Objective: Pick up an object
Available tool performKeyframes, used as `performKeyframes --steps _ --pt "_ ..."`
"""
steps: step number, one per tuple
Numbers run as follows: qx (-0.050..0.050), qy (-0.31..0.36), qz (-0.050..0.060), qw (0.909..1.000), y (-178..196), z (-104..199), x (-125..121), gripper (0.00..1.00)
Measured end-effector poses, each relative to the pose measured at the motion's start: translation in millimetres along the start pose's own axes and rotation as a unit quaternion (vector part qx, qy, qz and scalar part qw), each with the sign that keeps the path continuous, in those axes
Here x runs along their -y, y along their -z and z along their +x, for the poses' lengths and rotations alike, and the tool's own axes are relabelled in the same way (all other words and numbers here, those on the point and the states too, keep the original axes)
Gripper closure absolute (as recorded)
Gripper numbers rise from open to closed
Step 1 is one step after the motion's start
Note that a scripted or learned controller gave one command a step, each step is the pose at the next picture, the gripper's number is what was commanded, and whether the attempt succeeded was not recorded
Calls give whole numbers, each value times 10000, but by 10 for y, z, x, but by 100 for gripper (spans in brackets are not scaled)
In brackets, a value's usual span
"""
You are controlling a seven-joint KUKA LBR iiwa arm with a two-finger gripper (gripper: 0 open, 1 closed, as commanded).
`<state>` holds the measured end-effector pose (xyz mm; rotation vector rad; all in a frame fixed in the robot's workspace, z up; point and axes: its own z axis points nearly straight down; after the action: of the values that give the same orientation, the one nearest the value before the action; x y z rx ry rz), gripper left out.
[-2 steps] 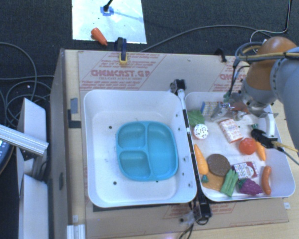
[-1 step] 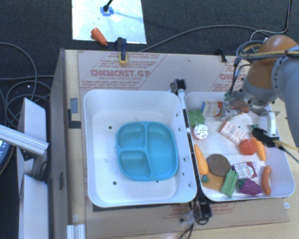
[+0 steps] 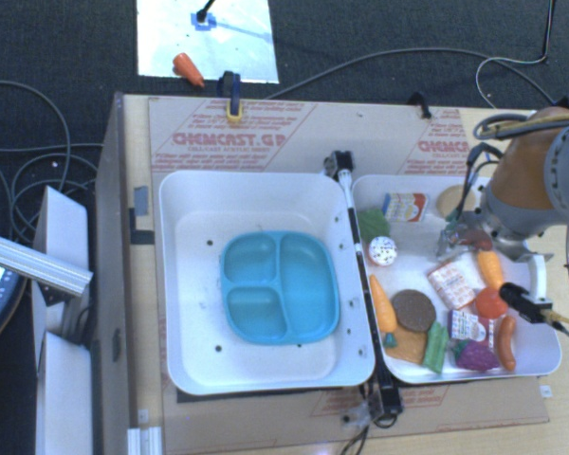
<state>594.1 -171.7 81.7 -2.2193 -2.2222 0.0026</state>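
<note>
The right bin (image 3: 541, 360) holds several toy foods. There is a red and white carton (image 3: 405, 206), a white dotted ball (image 3: 383, 250), a carrot (image 3: 383, 303), a brown disc (image 3: 413, 310) and a pink and white packet (image 3: 455, 281). A second carrot (image 3: 491, 268), a red tomato (image 3: 491, 302) and purple grapes (image 3: 476, 354) lie further right. My gripper (image 3: 452, 241) reaches down into the bin's upper right part, just above the packet and beside the second carrot. The wrist hides what lies under it.
The left bin (image 3: 185, 254) holds a blue divided plate (image 3: 280, 287). A clamp bar (image 3: 356, 245) runs along the divide between the bins. A green piece (image 3: 373, 224), a small box (image 3: 467, 325) and a sausage (image 3: 505, 341) crowd the right bin. Cables hang behind the arm.
</note>
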Motion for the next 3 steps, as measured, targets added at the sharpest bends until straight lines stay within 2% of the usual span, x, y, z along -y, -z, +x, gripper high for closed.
performKeyframes --steps 1,2,3 --pt "11 -4 -34 10000 1000 -249 427 100" --pt "7 14 -35 10000 1429 -347 -411 100" --pt "5 18 -31 10000 1539 -214 -750 100"
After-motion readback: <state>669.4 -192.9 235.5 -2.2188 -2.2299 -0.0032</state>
